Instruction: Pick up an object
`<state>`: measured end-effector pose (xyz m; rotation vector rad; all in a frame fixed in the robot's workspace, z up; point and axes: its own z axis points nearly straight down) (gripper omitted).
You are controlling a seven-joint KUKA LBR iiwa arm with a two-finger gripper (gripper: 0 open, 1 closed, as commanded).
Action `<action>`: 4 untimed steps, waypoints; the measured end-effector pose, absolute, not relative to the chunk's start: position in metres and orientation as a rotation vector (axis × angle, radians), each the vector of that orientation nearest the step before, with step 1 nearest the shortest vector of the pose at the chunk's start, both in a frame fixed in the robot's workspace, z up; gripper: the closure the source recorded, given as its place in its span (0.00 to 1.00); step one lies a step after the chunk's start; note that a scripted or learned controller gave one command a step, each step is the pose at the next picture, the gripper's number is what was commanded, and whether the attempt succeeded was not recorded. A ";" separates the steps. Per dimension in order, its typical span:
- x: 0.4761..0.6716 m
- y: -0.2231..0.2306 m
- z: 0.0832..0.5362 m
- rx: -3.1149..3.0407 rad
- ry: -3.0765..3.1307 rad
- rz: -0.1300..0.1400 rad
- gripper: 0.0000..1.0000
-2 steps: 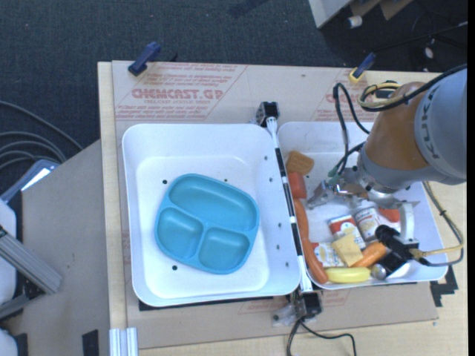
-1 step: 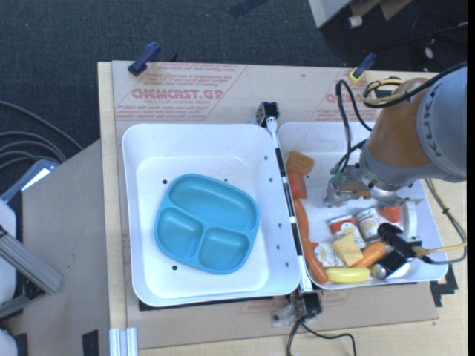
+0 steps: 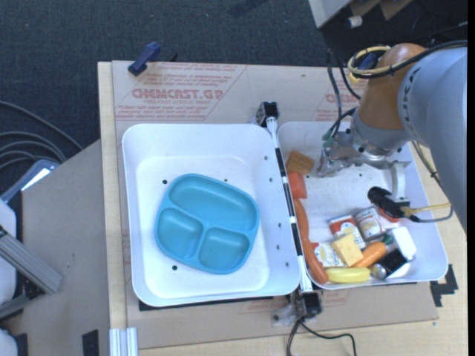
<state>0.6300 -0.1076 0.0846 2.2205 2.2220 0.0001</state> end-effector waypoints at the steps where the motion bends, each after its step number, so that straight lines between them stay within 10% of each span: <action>1: 0.630 -0.107 0.095 2.218 2.222 0.001 1.00; 3: 0.631 -0.107 0.115 2.215 2.221 0.003 1.00; 4: 0.631 -0.107 0.115 2.215 2.221 0.003 0.00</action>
